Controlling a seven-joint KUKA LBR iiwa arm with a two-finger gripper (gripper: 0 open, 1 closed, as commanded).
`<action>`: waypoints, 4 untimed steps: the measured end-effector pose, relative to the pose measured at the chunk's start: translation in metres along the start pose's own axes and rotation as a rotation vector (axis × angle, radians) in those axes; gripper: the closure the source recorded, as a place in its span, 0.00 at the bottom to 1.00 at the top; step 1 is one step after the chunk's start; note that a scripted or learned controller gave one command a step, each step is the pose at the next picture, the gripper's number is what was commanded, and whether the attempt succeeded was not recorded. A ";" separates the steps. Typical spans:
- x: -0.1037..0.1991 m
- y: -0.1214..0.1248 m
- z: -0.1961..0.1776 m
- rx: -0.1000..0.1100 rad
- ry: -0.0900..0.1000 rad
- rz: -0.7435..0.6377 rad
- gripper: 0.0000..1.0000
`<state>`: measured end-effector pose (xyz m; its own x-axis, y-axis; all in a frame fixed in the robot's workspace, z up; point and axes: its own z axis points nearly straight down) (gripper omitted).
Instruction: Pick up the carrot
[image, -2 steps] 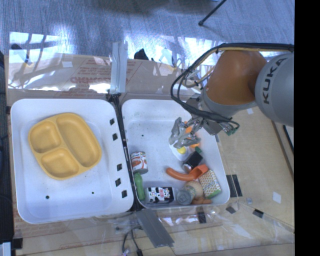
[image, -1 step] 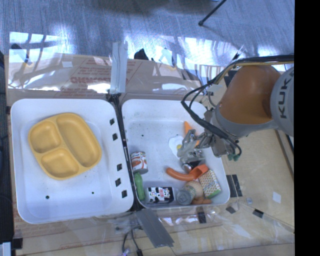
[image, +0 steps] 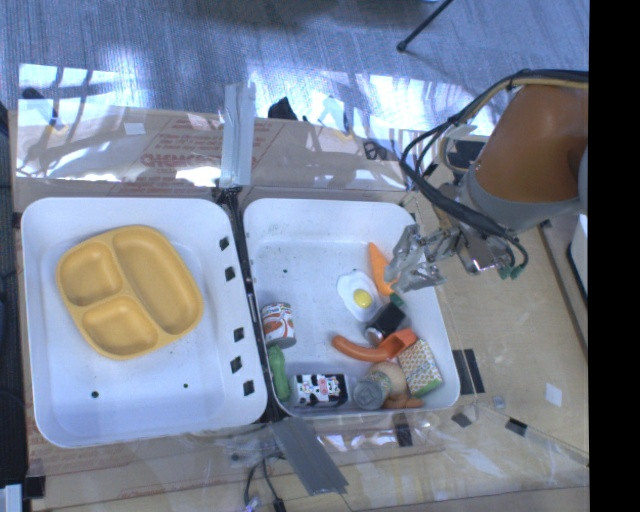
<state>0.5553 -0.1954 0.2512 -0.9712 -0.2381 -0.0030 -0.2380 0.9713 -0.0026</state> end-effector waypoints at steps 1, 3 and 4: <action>-0.101 0.027 0.146 -0.003 0.000 -0.390 1.00; -0.073 -0.034 0.156 0.003 -0.005 -0.444 1.00; -0.017 -0.004 0.130 -0.005 0.002 -0.943 1.00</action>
<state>0.5728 -0.1953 0.1214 -0.3779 -0.9259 -0.0007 -0.9259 0.3779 0.0013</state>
